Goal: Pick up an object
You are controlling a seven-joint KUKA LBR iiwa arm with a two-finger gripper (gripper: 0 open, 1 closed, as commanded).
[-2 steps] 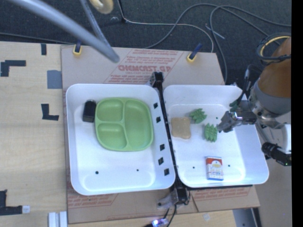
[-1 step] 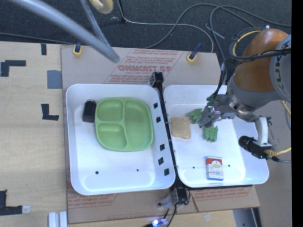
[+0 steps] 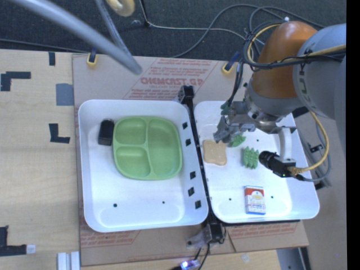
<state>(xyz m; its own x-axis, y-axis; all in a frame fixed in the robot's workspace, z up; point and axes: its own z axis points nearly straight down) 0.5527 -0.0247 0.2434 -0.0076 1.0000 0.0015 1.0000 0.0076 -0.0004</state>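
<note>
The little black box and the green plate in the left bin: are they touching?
Touching, it seems: the camera view shows the black box resting right against the green plate's left rim, no white gap between them.

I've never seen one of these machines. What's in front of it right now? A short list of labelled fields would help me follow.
left bin: green divided plate and a small black object touching the plate's left edge
right bin: tan flat piece, green spiky toy, small red and white box
arm: grey with an orange band, reaching in from the right over the right bin
tool: low over the right bin's upper left, just above the tan flat piece
held object: none seen
</note>
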